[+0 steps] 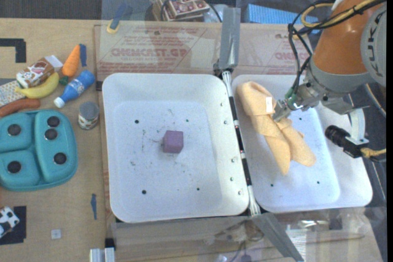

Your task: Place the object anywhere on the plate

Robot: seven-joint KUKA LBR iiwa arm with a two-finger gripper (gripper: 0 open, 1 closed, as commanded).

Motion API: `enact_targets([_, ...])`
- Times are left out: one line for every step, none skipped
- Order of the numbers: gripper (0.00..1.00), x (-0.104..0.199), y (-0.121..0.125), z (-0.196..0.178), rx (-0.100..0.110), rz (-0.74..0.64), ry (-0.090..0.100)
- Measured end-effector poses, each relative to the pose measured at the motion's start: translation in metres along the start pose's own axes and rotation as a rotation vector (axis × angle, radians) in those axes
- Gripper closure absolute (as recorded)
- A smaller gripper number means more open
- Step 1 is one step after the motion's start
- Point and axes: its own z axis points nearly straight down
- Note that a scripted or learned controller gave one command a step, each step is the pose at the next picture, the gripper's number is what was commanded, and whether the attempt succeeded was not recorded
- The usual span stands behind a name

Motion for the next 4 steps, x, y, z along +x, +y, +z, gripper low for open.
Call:
enact_targets([0.00, 0.000, 0.000, 0.000, -0.001, 0.000, 0.000])
enact_targets([1.00, -0.001, 0.001, -0.011, -0.005, 0.000, -0.003])
enact_targets([1.00, 0.041, 0.099, -0.001, -0.002, -0.070, 0.000])
enact_targets([1.00, 0.095, 0.122, -0.001, -0.004, -0.135, -0.001])
